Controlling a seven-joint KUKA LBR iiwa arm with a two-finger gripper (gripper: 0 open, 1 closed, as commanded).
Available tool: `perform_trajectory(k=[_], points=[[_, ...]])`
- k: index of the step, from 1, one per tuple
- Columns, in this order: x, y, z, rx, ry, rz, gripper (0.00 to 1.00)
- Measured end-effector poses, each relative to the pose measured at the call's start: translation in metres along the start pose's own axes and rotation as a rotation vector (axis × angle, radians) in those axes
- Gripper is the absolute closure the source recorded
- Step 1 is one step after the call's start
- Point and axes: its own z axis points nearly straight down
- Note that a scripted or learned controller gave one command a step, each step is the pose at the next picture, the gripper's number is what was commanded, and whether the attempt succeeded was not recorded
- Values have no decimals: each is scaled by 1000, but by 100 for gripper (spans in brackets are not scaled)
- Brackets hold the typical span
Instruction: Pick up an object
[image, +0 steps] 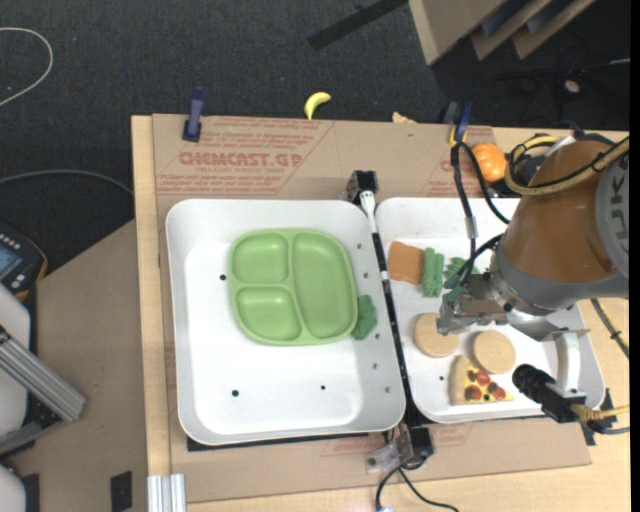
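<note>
Grey arm (560, 250) hides the pincer (462, 310) above the tan disc (434, 337).

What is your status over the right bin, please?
End effector low in right bin, above round cookie. Nothing seen held. Pizza slice, second cookie close by.

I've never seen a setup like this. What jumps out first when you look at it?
The big grey and orange arm reaches in from the right, its tool low over the right bin among toy food: a pizza slice, two round cookies and a green piece. In the left bin lies a pale green divided plate, with a small dark green piece at its right edge.
</note>
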Motion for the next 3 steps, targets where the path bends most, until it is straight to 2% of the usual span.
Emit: perform_trajectory(k=[1, 2, 3], points=[[50, 1, -137, -13, 3, -9, 100], [135, 7, -182, -5, 3, -12, 100], [103, 0, -232, -5, 1, 1, 100]])
